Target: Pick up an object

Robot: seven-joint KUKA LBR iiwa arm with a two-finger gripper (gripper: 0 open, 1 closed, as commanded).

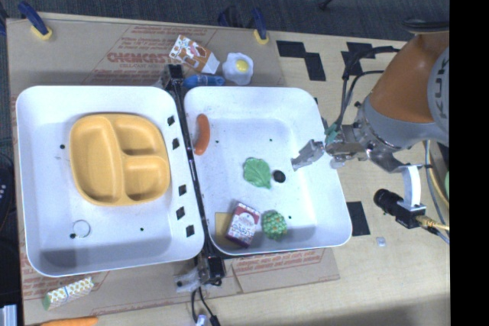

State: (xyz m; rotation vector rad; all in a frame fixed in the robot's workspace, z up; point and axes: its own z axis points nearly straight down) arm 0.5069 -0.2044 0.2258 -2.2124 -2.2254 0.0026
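The right bin [306,99] holds an orange sausage [202,133] near its left wall. A green leafy piece [257,171] lies in its middle. A red box [244,224] and a green round ball [274,224] sit by the front wall. My gripper [309,153] hangs over the right side of this bin, to the right of the green leafy piece and apart from it. A small dark round spot [279,177] lies just below and left of the gripper. Nothing shows in the gripper.
The left bin [38,164] carries a yellow divided plate [119,156]. Behind the bins lie a small printed carton [187,52], a blue item [203,80] and a white and yellow egg [239,68]. A wrapped sweet [69,292] lies at the front left.
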